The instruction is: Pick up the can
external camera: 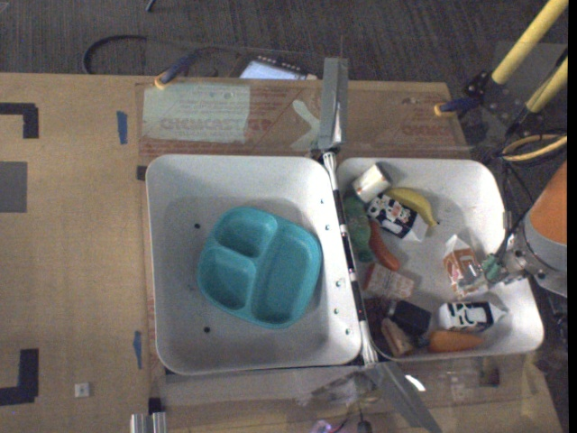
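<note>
Silvery metal with a pale side, the can [371, 183] lies tilted on its side in the far left corner of the right bin [505, 188], close to that bin's left wall. Just beside it, toward the bin's middle, lie a yellow banana [416, 204] and a black-and-white carton [394, 216], which touch each other. Farther along the bin's left wall sit a green object [361, 234] and a reddish-orange one [386, 255]. At the bin's near side lie a second black-and-white carton [471, 314] and a carrot [455, 339].

The gripper [499, 268] hangs over the bin's right side, next to a brown snack packet [462, 270] and well apart from the can; whether it is wide or narrow cannot be told. Left of the right bin, the left bin [171, 242] holds a teal divided plate [261, 267].
</note>
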`<state>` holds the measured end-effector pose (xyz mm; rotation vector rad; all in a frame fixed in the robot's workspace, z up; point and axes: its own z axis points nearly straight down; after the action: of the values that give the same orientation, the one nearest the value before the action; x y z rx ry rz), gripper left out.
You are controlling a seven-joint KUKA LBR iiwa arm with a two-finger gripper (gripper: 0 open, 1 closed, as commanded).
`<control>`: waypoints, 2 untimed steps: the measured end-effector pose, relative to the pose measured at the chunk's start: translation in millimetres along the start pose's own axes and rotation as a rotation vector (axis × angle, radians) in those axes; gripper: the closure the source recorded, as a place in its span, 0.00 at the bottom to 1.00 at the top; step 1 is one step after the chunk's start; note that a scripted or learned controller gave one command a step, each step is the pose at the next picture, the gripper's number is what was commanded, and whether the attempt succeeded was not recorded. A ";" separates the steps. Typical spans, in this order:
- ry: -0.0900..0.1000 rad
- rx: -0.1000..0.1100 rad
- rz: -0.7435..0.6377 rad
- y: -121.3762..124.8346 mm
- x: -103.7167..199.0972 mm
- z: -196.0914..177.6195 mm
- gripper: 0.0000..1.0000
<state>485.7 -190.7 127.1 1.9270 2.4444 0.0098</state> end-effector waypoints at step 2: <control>0.015 0.027 0.264 89.8 -28.2 -90.8 1.00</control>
<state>577.1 -195.9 220.5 2.2528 2.1907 -0.0020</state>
